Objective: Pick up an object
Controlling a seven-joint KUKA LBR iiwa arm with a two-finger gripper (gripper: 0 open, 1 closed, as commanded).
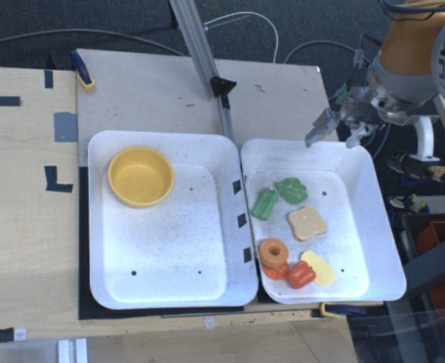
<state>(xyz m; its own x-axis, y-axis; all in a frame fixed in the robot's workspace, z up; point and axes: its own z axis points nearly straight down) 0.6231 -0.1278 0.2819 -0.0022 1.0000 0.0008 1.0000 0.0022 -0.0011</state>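
My fingers [334,132]: spread wide, holding nothing, upper right over the right bin's [359,161] rim | toast [306,223]: tan square slice, flat, centre of that bin, well apart.

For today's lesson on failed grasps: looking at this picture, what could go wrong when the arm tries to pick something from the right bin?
1. The orange ring-shaped toy, red toy pepper and flat yellow piece lie packed together, so the claw may nudge or grab neighbours.
2. The flat tan toy bread slice sits low; fingers could slide over it.
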